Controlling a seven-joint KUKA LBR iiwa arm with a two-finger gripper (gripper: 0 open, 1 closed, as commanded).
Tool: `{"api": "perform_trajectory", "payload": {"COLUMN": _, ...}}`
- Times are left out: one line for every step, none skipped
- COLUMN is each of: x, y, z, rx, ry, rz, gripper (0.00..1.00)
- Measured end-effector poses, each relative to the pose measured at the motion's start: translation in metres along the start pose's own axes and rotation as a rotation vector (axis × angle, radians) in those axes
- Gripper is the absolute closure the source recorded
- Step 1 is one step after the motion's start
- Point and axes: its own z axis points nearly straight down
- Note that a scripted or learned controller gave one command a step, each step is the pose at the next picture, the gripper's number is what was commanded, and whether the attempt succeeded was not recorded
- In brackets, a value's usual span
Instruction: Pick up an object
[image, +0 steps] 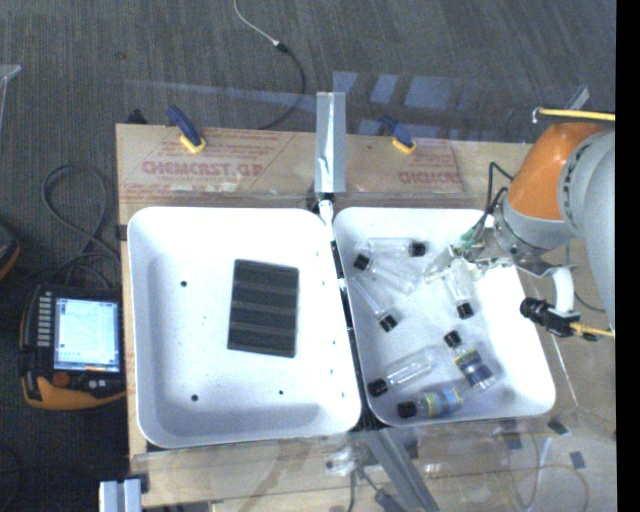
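Observation:
Several small clear bottles with black caps lie scattered in the right bin (535, 395). One bottle (390, 248) lies near the bin's back wall, another (410, 371) near the front, and a blue-tinted one (477, 368) sits at the front right. A bottle with a yellowish label (435, 403) rests by the front wall. My gripper (466, 256) hangs over the right bin's back right part, right at a clear bottle (458, 288); whether it touches that bottle is unclear. A black ridged rectangular block (264, 307) lies flat in the middle of the left bin (160, 400).
The grey arm with its orange band (545, 185) comes in over the right bin's right rim. A metal divider post (326, 150) stands behind the seam between the bins. A handheld pendant with a lit screen (75, 340) lies left of the bench.

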Motion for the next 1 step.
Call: {"api": "perform_trajectory", "payload": {"x": -0.0026, "y": -0.0008, "z": -0.0097, "rx": 0.002, "ry": -0.010, "rz": 0.000, "gripper": 1.00}}
